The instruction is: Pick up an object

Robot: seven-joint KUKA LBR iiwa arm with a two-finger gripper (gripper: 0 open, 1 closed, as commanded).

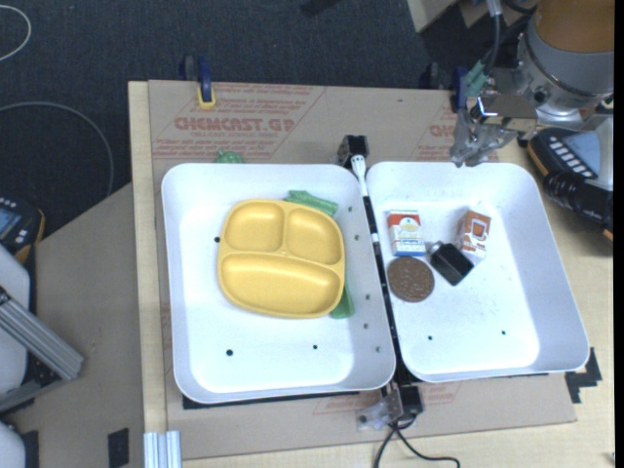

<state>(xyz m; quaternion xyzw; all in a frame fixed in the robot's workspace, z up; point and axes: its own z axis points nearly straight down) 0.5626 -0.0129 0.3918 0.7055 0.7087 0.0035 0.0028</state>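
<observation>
A yellow plate (282, 258) is held in the left bin (195, 339). Two cartons (404, 233), a brown disc (410, 280) and a black block (451, 262) are held in the right bin (507, 344). The gripper (475, 147) is seen above its far rim.

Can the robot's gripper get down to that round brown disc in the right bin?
Probably yes. The gripper hangs above the right bin's far rim, and nothing covers the brown disc, though a small red-and-white box sits close beside it.

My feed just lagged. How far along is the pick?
Nothing looks picked yet. The gripper hangs over the right bin's far rim, carrying nothing. The two small cartons, black block and brown disc lie in that bin. Descent, grasp and lift remain.
</observation>
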